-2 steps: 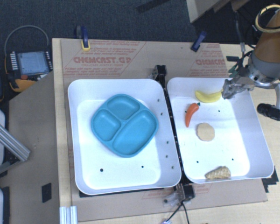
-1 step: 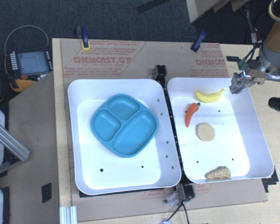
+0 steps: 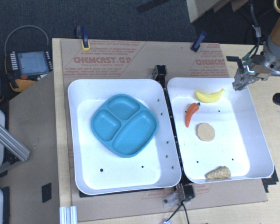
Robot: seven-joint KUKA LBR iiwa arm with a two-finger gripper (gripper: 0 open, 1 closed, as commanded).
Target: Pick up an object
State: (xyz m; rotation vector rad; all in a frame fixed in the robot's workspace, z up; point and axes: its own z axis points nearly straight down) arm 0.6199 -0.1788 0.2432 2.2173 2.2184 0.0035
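Note:
The right bin (image 3: pixel 252 125) holds a yellow banana (image 3: pixel 209 95) near its far edge, an orange-red chili pepper (image 3: pixel 191 113) just below it, a round tan cookie (image 3: pixel 206 132) in the middle, and a tan bread piece (image 3: pixel 218 173) by the near rim. My gripper (image 3: pixel 241 82) hangs over the bin's far right corner, to the right of the banana and apart from it. Nothing shows between its fingers.
The left bin (image 3: pixel 84 171) carries a blue divided plate (image 3: pixel 124 124). A black clamp (image 3: pixel 159 72) sits between the bins at the back. Cardboard (image 3: pixel 130 55) lies under both bins. A pendant with a screen (image 3: pixel 31 63) lies off the bench at far left.

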